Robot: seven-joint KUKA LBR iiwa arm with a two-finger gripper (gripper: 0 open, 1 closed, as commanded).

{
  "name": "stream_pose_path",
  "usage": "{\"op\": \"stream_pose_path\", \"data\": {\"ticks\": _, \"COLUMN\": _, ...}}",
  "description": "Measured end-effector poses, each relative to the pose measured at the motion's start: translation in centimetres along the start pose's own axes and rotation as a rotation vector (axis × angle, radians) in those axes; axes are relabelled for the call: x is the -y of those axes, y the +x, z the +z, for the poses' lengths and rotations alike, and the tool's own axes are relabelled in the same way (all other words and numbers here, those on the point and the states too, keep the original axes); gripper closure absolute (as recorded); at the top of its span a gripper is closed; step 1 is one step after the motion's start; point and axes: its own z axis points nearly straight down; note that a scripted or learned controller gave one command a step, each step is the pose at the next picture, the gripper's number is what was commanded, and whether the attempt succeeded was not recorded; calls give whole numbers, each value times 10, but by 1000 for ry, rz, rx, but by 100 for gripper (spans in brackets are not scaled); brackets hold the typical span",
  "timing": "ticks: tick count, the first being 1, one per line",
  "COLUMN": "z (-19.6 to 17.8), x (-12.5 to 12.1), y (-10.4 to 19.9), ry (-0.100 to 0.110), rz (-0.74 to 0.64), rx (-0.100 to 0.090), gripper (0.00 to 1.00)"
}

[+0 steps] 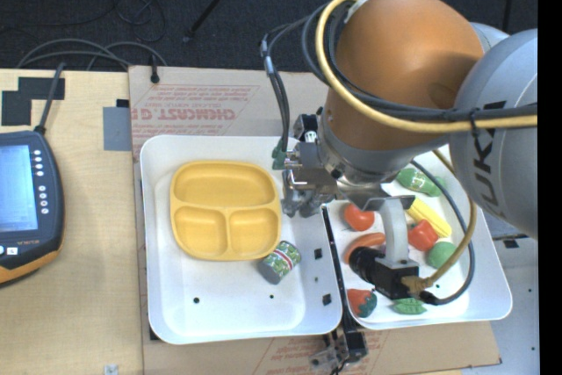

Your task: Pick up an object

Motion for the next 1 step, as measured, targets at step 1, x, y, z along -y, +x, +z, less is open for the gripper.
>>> {"op": "stream_pose_path", "data": {"ticks": 1, "z": -75, "x": 0, "y": -60, "ry": -6, "rz": 10, "rx": 1, "gripper": 100}}
